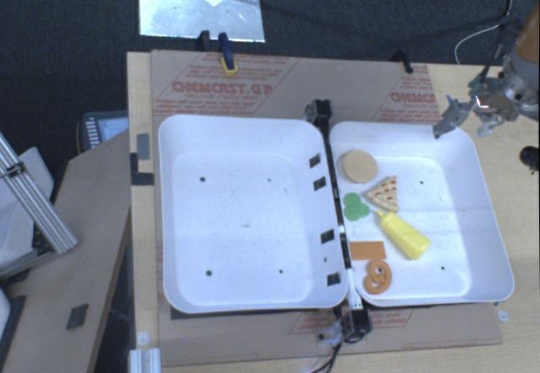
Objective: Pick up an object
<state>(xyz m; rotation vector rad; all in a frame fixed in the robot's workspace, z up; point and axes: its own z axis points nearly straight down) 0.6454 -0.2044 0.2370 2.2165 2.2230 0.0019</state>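
Gripper [462,116] hovering at upper right corner of right bin [481,194], fingers spread, nothing between them. Well down-left of gripper, clustered along bin's left wall: tan round cookie [359,166], pizza slice [383,191], green piece [355,208], yellow bottle [403,234], orange square [367,251], pretzel [377,277]. Farther left, left bin [245,211] on surface [506,219].

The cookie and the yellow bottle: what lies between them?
In the camera view, a pizza slice lies between the cookie and the bottle.
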